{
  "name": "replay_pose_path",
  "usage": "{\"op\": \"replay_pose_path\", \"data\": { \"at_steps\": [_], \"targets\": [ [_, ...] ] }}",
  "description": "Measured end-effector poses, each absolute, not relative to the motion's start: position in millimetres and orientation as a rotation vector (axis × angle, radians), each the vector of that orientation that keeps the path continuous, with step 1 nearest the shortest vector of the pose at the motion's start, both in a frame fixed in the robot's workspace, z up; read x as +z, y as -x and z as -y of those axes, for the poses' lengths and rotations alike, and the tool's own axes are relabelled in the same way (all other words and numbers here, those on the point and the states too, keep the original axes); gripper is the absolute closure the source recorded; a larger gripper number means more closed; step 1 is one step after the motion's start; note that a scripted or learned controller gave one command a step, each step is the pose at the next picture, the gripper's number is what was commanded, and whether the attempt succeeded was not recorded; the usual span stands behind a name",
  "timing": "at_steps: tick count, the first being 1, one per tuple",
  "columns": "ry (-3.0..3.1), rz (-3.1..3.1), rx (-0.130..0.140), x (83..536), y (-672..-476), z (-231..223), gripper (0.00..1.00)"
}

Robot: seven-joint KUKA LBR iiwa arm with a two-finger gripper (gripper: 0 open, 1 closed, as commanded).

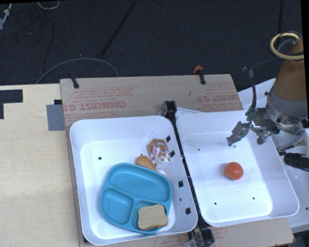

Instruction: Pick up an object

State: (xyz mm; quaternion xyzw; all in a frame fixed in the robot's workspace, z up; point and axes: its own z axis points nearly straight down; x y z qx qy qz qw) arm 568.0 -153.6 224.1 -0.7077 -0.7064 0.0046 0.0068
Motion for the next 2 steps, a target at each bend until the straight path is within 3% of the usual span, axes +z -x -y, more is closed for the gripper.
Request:
{"op": "replay_pose_path", "data": {
  "at_steps": [1,2],
  "targets": [
    [2.219,2.219,0.003,231,-570.5,154,0.0],
    [2.217,2.218,0.006,188,-569.2,151,0.0]
  ]
}}
